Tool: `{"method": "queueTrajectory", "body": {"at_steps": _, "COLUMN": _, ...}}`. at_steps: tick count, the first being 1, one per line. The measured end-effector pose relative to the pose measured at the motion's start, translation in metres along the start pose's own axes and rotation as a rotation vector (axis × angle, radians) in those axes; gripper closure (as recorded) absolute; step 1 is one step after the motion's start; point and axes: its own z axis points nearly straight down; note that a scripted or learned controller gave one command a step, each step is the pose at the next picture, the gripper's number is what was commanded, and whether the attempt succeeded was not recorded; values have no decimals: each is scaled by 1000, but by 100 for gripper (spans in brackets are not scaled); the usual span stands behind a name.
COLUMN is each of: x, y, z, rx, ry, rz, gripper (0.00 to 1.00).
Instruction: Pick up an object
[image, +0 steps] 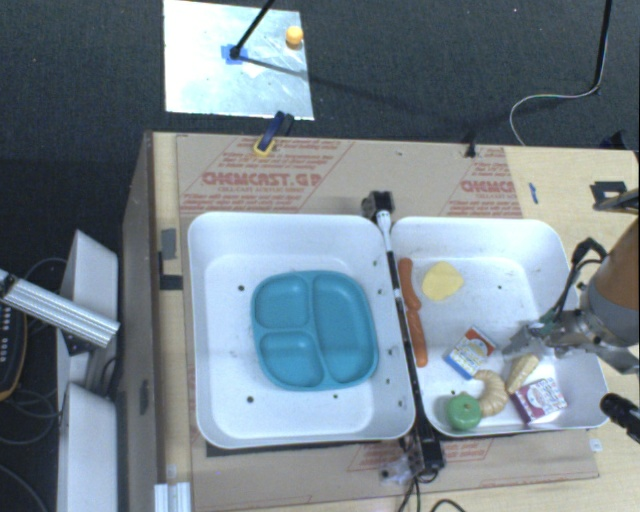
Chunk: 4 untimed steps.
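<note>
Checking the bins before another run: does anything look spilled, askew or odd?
Nothing looks spilled or damaged. The orange stick lies hard along the divider edge of the right bin, which may make it awkward to grasp. The blue tray sits slightly askew in the left bin.

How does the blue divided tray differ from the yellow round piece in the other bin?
The blue divided tray is far larger than the yellow round piece. The tray has three compartments; the yellow piece looks plain and flat. The tray lies in the left bin, the yellow piece in the right bin. Both rest flat.
</note>
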Motion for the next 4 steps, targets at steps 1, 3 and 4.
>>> {"method": "queueTrajectory", "body": {"at_steps": 1, "x": 2, "y": 4, "z": 28, "rx": -17, "ry": -12, "rz": 4, "gripper": 0}}
{"method": "queueTrajectory", "body": {"at_steps": 3, "x": 5, "y": 9, "z": 15, "rx": -27, "ry": -10, "rz": -4, "gripper": 0}}
{"method": "queueTrajectory", "body": {"at_steps": 4, "x": 89, "y": 16, "z": -82, "rx": -3, "ry": 0, "rz": -2, "gripper": 0}}
